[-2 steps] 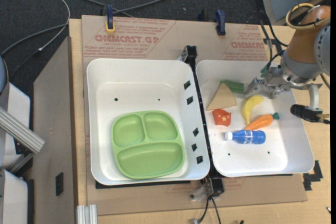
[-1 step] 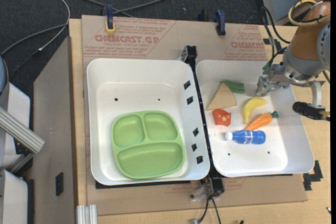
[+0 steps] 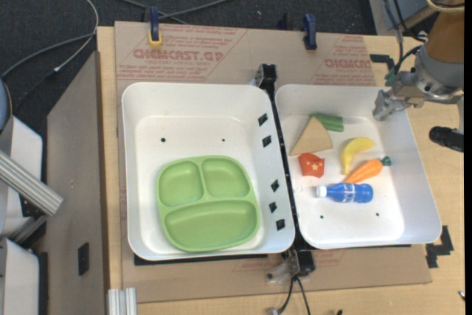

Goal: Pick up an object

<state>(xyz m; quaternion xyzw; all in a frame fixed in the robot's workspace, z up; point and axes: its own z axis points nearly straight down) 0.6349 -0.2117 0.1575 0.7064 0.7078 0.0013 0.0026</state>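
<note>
White plastic makes up both shallow bins, which sit side by side on a brown cardboard sheet held down by two blue clamps at its far edge. The left bin holds a green divided plate with three compartments, lying flat toward the near side. The right bin holds the small objects in a loose cluster: a tan wedge with a green pepper-like piece touching its far corner, a red carton just beside the wedge on the near side, a yellow banana, an orange carrot next to the banana, and a blue bottle lying on its side nearest the camera. The gripper hovers at the right bin's far right corner, apart from every object; whether it is released or clenched cannot be told from this angle. Nothing is visibly grasped.
</note>
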